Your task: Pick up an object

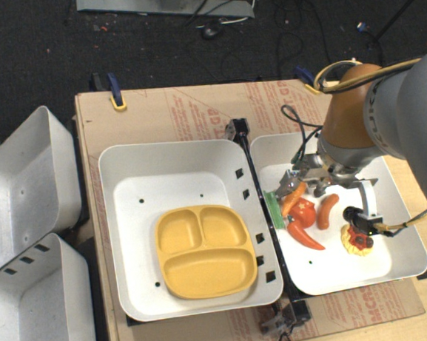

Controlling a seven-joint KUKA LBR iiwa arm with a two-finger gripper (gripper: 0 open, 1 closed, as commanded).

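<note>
Over the right bin (411, 260), the arm (386, 106) hung low above a pile of toy food.
The left bin (120, 211) held a yellow divided plate (204, 251); jaws (320, 183) sat right by the red pepper (303, 221), sausage (327, 212) and carrot (293, 194), can't tell if apart or together.

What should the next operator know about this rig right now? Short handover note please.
Gripper: low over the right white bin, above the toy food; finger state unreadable, nothing visibly held.
Items in the right bin: red plastic pepper, red chilli, orange-red sausage, orange carrot, green piece, small yellow-and-red toy.
Left white bin: yellow divided plastic plate.
Done: arm positioned. Left: grasp and lift one object.
</note>
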